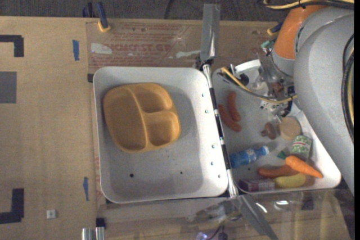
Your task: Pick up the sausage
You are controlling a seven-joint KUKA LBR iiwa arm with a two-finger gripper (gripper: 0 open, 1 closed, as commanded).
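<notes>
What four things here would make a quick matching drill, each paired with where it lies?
Things:
1. orange divided plate
2. sausage
3. carrot
4. blue bottle

Places:
A. right bin, near its front right corner
B. left bin
C. right bin, by the divider, towards the back
D. right bin, by the divider, in front of the sausage

Pairs: 1-B, 2-C, 3-A, 4-D

Reddish sausage [230,111] flat in right bin [332,174]
</notes>
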